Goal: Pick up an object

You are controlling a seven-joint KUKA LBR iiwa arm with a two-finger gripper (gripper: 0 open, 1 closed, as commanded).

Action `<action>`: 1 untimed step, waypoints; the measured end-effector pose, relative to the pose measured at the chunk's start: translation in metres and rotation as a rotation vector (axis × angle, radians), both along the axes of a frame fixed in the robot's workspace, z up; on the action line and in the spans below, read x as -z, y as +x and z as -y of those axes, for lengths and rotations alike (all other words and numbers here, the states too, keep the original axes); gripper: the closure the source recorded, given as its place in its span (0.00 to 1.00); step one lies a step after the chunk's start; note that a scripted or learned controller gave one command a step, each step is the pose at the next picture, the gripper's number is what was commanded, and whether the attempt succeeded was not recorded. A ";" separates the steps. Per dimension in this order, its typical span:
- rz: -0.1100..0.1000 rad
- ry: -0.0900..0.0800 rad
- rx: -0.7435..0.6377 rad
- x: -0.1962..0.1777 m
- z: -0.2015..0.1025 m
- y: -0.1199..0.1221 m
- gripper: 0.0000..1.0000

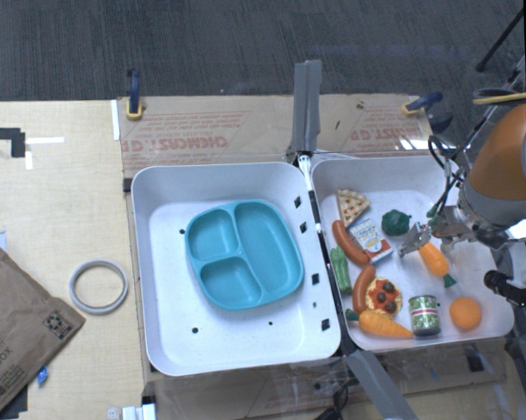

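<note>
The right bin (480, 193) holds several toy foods. There is a wedge sandwich (352, 205), a red sausage (349, 242), a small carton (369, 238), a dark green pepper (396, 222) and a green cucumber (340, 271). Nearer the front lie a round pizza piece (379, 294), a large carrot (385, 324), a green can (423, 315) and an orange (465, 313). A small carrot (435, 259) also lies there. My gripper (415, 241) reaches in from the right. It sits low in this bin, between the pepper and the small carrot and just right of the carton.
The left bin (162, 279) carries a blue divided plate (244, 253). A grey divider post (307, 103) stands between the bins at the back. On the bench to the left lie a tape ring (98, 285) and a cardboard box (20, 324). Cables hang at the far right.
</note>
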State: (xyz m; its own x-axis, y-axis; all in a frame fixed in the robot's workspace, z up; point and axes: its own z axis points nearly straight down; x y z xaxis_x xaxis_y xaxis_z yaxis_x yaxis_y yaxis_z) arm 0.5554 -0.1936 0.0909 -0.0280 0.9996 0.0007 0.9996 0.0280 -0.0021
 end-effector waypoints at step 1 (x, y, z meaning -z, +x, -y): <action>0.000 -0.001 -0.002 -0.009 0.000 0.000 1.00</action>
State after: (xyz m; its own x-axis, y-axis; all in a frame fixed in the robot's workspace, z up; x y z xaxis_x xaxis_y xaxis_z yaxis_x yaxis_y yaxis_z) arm 0.5555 -0.1938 0.0995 -0.0297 0.9996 0.0000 0.9996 0.0297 -0.0026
